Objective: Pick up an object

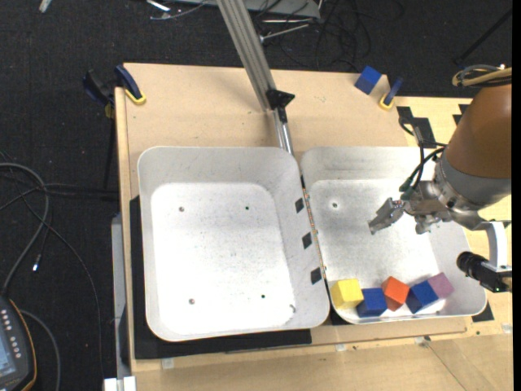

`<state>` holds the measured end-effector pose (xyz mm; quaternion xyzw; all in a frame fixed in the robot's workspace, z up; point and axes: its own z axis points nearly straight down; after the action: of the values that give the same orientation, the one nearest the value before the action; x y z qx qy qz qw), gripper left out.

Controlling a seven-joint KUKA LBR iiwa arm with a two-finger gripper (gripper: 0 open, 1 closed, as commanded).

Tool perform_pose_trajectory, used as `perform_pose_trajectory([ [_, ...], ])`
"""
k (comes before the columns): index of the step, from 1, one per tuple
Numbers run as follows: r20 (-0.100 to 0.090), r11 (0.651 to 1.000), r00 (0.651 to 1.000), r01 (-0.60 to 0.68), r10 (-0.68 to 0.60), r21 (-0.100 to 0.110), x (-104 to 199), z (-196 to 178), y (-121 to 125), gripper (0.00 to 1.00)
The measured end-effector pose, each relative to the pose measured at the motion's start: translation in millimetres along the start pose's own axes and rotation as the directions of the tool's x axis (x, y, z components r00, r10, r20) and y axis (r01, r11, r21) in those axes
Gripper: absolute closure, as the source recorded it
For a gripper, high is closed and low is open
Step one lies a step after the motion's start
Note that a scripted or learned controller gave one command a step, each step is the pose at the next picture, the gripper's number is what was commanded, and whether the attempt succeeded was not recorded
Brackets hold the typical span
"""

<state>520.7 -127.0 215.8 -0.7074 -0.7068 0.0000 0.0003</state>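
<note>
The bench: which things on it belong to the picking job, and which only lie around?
For the job:
- pincer
- yellow block
- orange block
- two blue blocks
- purple block
- right bin

Lying about:
- left bin
- blue block on the bench corner
- cables on the floor

I'm looking down on what reads as a robotics lab. There's a plain wooden bench (212, 96) with clamps (130, 84) gripping its far corners, and two shallow white bins (163, 169) sit side by side on it. A slanted metal pole (244, 43) rises from the bench's middle. Around it, dark carpet (57, 243) with loose black cables (32, 218) trailing across. The grey-and-orange industrial arm (480, 149) reaches in at right. Small coloured foam blocks (391, 296), test pieces by the look.
</note>
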Motion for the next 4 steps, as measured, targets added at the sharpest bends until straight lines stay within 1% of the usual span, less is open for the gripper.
perform_pose_trajectory([
  [1,0.000,1.000,1.000,-0.001,0.001,0.001,10.2,-1.1,-25.9,0.00],
  [2,-0.001,1.000,1.000,0.004,-0.004,0.002,34.2,16.2,-31.3,0.00],
  [3,-0.002,1.000,1.000,0.009,-0.009,0.000,87.4,21.0,-30.8,0.00],
  [4,0.000,1.000,1.000,0.000,0.000,-0.001,77.3,20.7,-31.2,0.00],
])
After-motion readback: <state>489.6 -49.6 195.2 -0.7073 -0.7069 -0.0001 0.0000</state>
